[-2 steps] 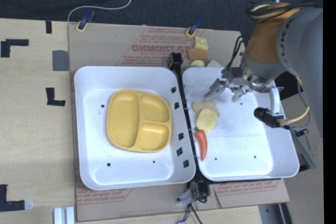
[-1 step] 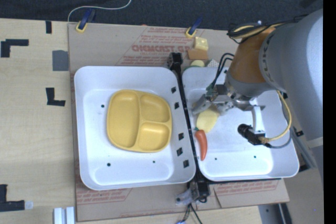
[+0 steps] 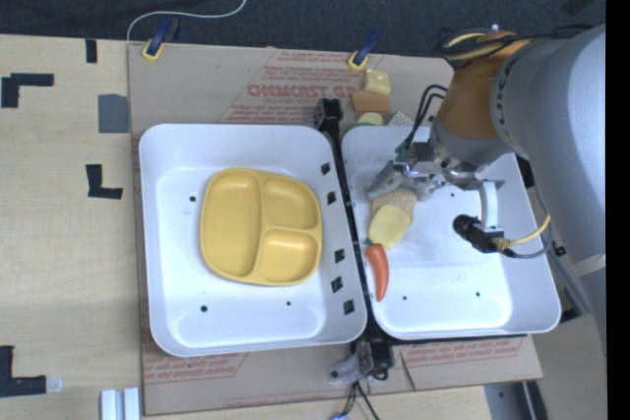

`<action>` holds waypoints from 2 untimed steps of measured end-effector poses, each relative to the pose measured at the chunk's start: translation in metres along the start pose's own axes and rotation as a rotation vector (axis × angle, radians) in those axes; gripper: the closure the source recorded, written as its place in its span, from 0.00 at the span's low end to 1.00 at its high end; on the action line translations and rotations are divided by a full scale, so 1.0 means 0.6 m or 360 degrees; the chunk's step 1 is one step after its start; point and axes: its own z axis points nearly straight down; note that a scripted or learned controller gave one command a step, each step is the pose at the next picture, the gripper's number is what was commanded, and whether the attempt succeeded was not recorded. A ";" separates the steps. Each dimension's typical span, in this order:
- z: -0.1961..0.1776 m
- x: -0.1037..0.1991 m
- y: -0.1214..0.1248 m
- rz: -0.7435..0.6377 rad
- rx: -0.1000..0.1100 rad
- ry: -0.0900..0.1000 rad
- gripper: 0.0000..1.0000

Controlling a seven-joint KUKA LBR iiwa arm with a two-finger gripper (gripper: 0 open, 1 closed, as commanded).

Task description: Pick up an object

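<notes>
Bins: two white bins (image 3: 162, 241) on the desk, side by side.
Left bin: one yellow divided plate (image 3: 261, 225).
Right bin: one pale yellow potato-like piece (image 3: 391, 222), one orange carrot (image 3: 378, 270).
Carrot axis: near vertical, along the bin's left wall, tip toward frame bottom.
End effector (image 3: 406, 180): above the pale piece; grip state unclear.

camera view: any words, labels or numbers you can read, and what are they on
"CHEMCAST" (the letters after it are unclear): red print on the brown cardboard sheet under the two white bins, above the left bin.
More red print on the same cardboard below the bins, at the lower left and lower right: too small and blurred to read.
Yellow divided plastic plate: no text that I can make out.
</notes>
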 end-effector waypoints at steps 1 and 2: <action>-0.001 -0.020 -0.001 0.0000 -0.0003 -0.0002 0.00; -0.001 -0.010 -0.031 0.0002 -0.0005 -0.0007 0.00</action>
